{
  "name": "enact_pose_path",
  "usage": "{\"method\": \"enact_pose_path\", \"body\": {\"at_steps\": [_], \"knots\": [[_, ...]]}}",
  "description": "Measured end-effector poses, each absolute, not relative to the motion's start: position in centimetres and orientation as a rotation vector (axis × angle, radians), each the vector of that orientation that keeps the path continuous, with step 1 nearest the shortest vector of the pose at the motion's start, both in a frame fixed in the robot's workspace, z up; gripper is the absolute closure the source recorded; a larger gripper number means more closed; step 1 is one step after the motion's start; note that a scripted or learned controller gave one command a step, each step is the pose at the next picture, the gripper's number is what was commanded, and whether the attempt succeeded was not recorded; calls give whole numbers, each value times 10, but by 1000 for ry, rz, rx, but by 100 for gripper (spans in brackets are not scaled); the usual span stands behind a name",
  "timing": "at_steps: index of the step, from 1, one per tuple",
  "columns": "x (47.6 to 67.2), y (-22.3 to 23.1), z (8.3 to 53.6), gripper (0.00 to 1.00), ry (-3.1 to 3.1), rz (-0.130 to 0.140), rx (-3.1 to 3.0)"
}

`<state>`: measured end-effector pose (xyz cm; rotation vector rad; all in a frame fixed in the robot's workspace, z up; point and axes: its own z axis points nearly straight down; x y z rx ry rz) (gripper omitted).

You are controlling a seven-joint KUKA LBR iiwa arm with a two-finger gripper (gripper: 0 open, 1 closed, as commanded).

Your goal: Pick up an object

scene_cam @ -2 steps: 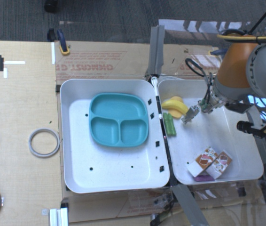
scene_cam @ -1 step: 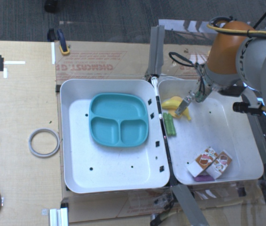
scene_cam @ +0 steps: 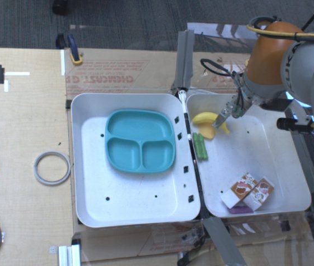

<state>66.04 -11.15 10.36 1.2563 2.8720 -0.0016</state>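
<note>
Where hand (scene_cam: pixel 224 119) nears, banana (scene_cam: pixel 204 118) crosswise.

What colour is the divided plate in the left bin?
Teal blue, a plain divided plate, seen clearly in the camera view.

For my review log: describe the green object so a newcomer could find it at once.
Look in the right white bin, along its left wall. The green object lies there just below the yellow banana. It is a slim stick, unlike the curved banana or the boxy cartons lower right.
</note>
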Motion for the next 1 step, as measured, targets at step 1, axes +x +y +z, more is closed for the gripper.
{"method": "enact_pose_path", "body": {"at_steps": [1], "knots": [[610,-85,192,100,2955,0,1062]]}}
